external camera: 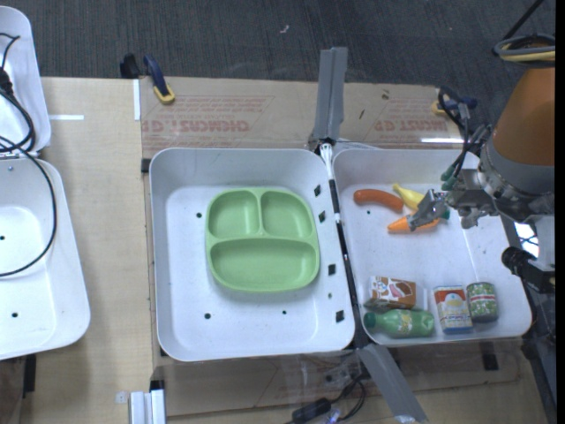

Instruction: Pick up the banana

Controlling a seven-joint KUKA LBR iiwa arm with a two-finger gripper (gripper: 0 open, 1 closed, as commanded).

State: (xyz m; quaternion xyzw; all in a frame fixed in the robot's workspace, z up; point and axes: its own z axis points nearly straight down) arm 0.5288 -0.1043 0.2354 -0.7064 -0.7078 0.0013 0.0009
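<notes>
Banana [407, 194] is lying in the right bin [494, 263], upper part, long axis running from upper-left down to lower-right. Its lower-right end is sitting just beside the jaws [432, 208], so the target is up and to the left of them, close. Can't tell whether the jaws are parted or clenched; their tips are merging with an orange carrot [410, 224] just below the banana. A second orange piece [378, 199] is lying left of the banana, near it. My read: the jaws are needing a small shift up-left, and the carrot is risking a wrong pick. Green plate [262, 239] is sitting in the left bin [177, 263], well apart.
</notes>
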